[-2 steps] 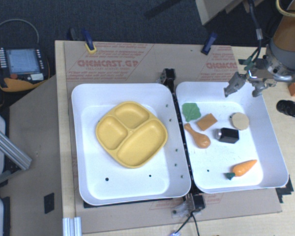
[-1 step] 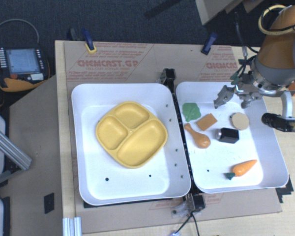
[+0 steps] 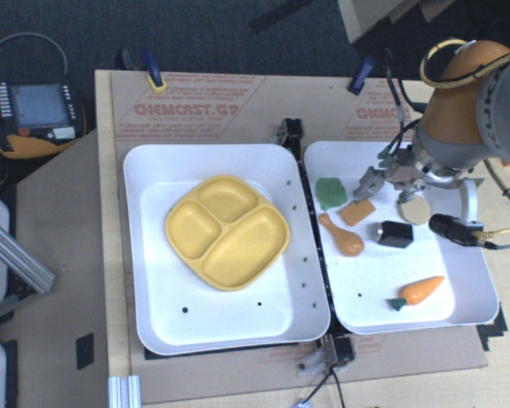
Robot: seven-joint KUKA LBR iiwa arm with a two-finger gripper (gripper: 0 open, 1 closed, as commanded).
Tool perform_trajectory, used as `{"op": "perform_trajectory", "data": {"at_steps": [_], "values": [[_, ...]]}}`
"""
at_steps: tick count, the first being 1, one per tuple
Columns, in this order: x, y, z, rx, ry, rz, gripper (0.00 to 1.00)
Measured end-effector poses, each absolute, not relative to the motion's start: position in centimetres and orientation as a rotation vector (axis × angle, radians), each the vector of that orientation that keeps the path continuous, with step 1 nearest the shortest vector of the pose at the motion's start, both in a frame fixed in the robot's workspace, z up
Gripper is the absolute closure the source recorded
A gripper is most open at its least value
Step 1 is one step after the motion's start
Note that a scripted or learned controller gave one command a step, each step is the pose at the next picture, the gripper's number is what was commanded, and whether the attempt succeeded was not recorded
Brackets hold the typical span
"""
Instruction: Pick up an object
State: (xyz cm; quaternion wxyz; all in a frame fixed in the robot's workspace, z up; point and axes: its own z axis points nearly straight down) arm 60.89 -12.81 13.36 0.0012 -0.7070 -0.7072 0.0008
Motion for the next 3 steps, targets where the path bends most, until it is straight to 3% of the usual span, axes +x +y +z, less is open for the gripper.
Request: {"op": "perform_trajectory", "data": {"at_steps": [1,2,3], "values": [[60.9,-12.8,8.4,-2.221,-2.221,0.001,0.00],[61.0,-12.8,9.5,-2.223,-2.222,-0.001,1.00],[61.6,-12.9,15.7,-2.224,-2.226,-0.004,1.00]]}}
